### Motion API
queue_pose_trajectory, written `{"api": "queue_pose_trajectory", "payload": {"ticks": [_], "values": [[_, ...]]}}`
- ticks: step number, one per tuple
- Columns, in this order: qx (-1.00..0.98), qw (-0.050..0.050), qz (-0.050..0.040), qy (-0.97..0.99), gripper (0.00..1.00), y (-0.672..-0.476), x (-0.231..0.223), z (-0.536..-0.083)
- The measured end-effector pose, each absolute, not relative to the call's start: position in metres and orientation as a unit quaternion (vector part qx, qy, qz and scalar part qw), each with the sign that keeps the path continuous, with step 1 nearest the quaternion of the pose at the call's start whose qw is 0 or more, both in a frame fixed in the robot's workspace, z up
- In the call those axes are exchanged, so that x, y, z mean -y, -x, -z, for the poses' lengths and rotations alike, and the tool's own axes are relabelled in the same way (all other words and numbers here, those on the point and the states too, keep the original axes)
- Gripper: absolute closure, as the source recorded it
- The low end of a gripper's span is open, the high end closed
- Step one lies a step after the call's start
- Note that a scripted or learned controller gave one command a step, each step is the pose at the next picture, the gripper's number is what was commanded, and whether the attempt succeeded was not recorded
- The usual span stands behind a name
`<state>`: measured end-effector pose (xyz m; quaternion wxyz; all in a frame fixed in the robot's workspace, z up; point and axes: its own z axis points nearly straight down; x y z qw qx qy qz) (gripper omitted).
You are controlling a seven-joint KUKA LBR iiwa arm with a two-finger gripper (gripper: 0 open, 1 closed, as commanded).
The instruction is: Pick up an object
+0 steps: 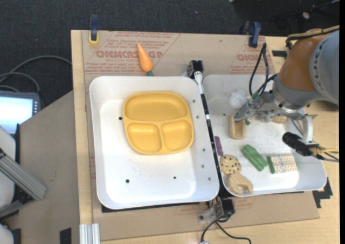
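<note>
In the right bin (269,186), my gripper (248,114) reaches in from the right, low over the bin's upper left part. A tan bottle-shaped object (236,128) stands just below and left of the gripper, very close to it or touching. A small white round object (237,99) lies just above and left of the gripper. Further forward lie a green object (253,157), a speckled cookie (230,164), a pale wafer block (283,163) and a tan pastry-like piece (240,183). Nothing can be seen held in the gripper.
The left bin (108,173) bears a yellow divided plate (159,121). An orange toy carrot (144,58) lies on the cardboard behind the bins. A thin purple item (218,144) rests at the right bin's left wall. The arm's orange band (299,65) and cables hang over the right bin's back.
</note>
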<state>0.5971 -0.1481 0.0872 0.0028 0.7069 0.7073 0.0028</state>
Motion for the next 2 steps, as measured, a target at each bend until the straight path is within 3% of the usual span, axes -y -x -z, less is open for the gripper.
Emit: {"api": "queue_pose_trajectory", "payload": {"ticks": [1, 2], "values": [[-0.709, -0.001, 0.0022, -0.705, 0.0, -0.637, 0.103, -0.087], [-0.707, 0.0, -0.0002, -0.707, 1.0, -0.637, 0.104, -0.101]]}}
